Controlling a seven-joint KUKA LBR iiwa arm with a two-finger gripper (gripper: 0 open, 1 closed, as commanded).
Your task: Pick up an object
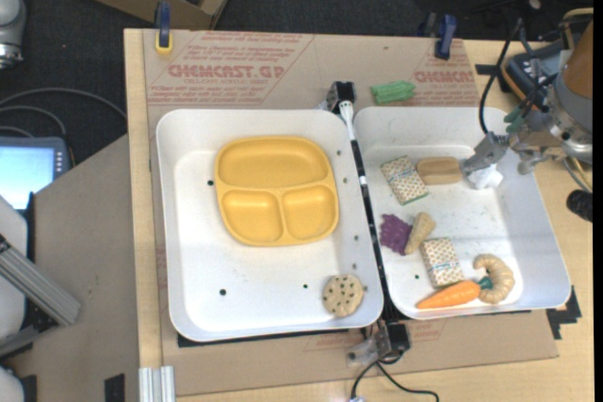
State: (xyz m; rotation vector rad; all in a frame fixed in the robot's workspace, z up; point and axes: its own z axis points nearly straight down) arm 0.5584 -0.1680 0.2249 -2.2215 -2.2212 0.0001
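The camera view looks down on 2 white bins set side by side on a brown board. The left bin (188, 231) holds a yellow divided plate (277, 189) with 3 compartments, lying flat toward the bin's upper middle, and a chocolate-chip cookie (343, 294) near the bin's lower right corner, well apart from the plate.

The right bin (537, 231) holds the other toy foods. A patterned cracker block (404, 179) lies in the upper left part, with a tan bread-like piece (438, 170) just beside it on the right. Lower down, a purple grape cluster (396, 232) touches a small tan piece (419, 232). Below those sits a second patterned block (441, 260), and along the bottom edge an orange carrot (449, 295) lies beside a curled croissant (497, 276).

The arm comes in from the right, and the gripper (482, 168) hangs over the upper middle of the right bin, its pale tip just beside the right end of the tan bread-like piece. Whether the claw is spread or pressed together cannot be told from this angle, and nothing is seen between it.

On the board above the bins lies a green object (393, 92), and 2 blue clamps (163, 25) pin the board's far edge.
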